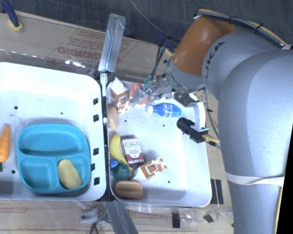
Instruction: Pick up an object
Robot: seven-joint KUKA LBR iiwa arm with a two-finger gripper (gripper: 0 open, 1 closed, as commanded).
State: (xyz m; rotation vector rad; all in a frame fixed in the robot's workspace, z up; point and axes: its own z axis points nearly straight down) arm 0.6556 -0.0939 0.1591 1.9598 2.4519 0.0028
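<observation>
The gripper (149, 89) sits low at the far edge of the right bin (196, 171), hemmed by a small carton (118, 97) on its divider side and a blue object (167, 110) just nearside. Beyond that, bare floor opens toward the near wall; banana (115, 146), brown packet (132, 150) and bun (128, 188) crowd the divider.

Bench (64, 45) w/ cardboard top carries two white bins: left bin (41, 83), right bin (193, 170).
</observation>
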